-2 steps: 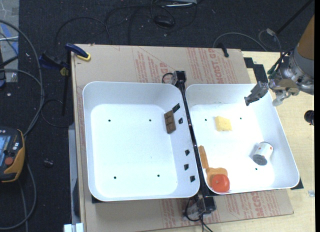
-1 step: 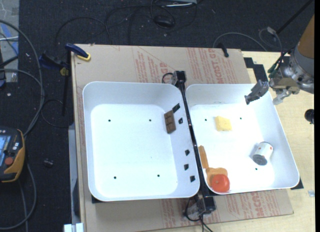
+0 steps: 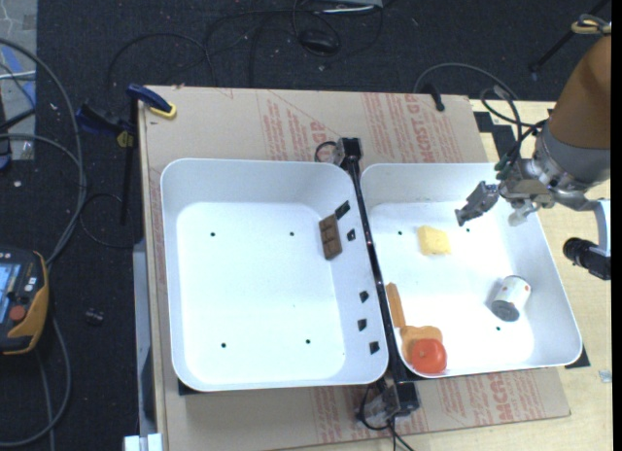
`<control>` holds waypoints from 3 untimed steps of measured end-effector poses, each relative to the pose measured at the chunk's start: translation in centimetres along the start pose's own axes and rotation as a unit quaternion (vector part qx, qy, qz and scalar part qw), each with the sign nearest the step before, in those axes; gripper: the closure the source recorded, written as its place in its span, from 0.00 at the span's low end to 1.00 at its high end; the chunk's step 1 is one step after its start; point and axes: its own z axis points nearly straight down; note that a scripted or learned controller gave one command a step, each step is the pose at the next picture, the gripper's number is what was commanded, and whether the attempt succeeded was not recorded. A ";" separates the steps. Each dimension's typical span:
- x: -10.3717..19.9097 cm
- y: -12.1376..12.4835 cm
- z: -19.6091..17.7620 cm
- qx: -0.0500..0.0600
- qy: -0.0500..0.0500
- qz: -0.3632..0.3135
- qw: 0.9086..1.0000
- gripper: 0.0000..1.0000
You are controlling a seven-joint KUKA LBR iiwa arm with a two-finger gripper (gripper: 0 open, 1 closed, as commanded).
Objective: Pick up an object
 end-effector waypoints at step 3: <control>-0.6 0.6 9.1 -0.003 -0.001 0.000 1.000 1.00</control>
